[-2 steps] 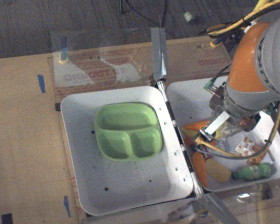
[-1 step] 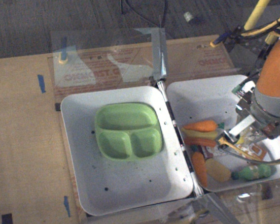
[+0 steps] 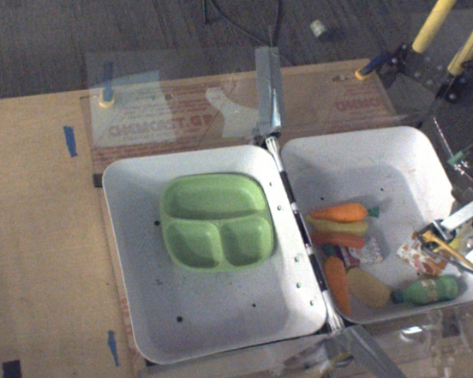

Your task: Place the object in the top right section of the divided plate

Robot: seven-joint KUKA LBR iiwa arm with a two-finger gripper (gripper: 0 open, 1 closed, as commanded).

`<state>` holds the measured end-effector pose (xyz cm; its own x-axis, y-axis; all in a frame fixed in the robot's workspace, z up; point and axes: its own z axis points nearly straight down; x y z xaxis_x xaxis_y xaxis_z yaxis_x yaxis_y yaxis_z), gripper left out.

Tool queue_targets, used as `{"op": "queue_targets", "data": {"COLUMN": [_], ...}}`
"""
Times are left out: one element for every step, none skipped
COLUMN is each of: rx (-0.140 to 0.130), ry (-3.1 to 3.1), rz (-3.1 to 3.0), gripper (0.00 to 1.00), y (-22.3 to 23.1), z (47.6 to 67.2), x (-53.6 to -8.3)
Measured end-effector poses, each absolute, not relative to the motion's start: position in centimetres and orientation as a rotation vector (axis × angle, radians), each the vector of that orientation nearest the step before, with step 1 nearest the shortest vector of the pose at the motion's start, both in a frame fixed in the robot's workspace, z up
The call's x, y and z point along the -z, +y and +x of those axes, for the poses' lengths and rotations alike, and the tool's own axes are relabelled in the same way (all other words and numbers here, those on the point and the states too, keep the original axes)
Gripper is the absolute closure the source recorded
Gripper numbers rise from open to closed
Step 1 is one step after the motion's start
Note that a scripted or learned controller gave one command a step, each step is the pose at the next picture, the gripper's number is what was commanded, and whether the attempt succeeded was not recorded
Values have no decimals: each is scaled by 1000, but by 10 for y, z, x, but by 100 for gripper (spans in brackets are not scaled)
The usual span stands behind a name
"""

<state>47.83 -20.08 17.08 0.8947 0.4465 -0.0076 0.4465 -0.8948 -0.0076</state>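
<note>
- Nearest, along the bottom edge of the frame: metal brackets below the seam between the two bins, partly blurred.
- Right bin (image 3: 404,149), lower part: a green bottle-shaped toy (image 3: 427,291) lies on its side near the bottom right corner; just left of it a tan potato-like piece (image 3: 369,288), and beside that an orange carrot-like piece (image 3: 337,284) standing lengthwise against the divider.
- Gripper (image 3: 437,238) at the right bin's right wall, arm entering from the frame's right. Whether its fingers are spread or closed I cannot tell. A small red-and-white packet (image 3: 424,257) sits right at its tip; grip not confirmed, print on it too small to read.
- Middle of right bin, left side: a carrot with green top (image 3: 341,213), a yellow piece (image 3: 342,228) under it, a red piece (image 3: 347,239) below that, all touching in a pile.
- Left bin (image 3: 148,308): green divided plate (image 3: 217,221) in the upper middle, one long section at the top, two smaller at the bottom.
- Farther: clear sheet over brown board above the bins, with reddish lettering that reads mirrored and faint; not legible.
- Blue tape marks (image 3: 69,141) on the bench at left; black corner marks at far left edge.
- Top of frame: dark carpet, black cable loop (image 3: 243,10), yellow poles (image 3: 445,1) at upper right.
</note>
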Motion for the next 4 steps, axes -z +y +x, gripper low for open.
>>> {"op": "queue_targets", "data": {"rx": [-14, -16, -14, -14], "ry": [-448, -533, -323, -326], "rz": [-3107, -3092, -3125, -3125], "gripper": [100, 100, 100, 100], "y": [-223, -167, -198, -207], "z": [569, 512, 520, 557], "x": [-228, -239, -406, -432]}}
